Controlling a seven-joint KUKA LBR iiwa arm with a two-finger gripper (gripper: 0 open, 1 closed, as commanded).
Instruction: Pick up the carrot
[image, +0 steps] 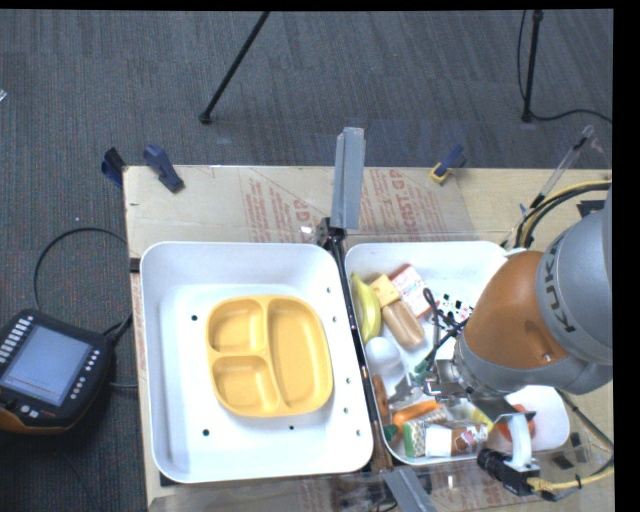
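the carrot (413, 411) is lying low in the right bin (470, 252), near that bin's front left corner, and it is not looking lifted, so the pick seems not yet done. the arm (530, 315) is reaching in from the right and hanging over the bin's lower half, with the hand (440, 385) sitting just above and beside the carrot; the wrist is covering it, so i cannot tell how it is set or whether it is touching the carrot at all. judging from this, the approach is mostly made, while the closing and the lift are remaining.

the carrot is showing as a short orange stick, lying roughly level and pointing left to right, partly hidden at its right end. it is crowded: a banana (366, 308), a white bottle (385, 360) and a printed packet (445, 438) are lying close around it. the yellow tray (268, 355) is sitting in the left bin (170, 300), well apart.
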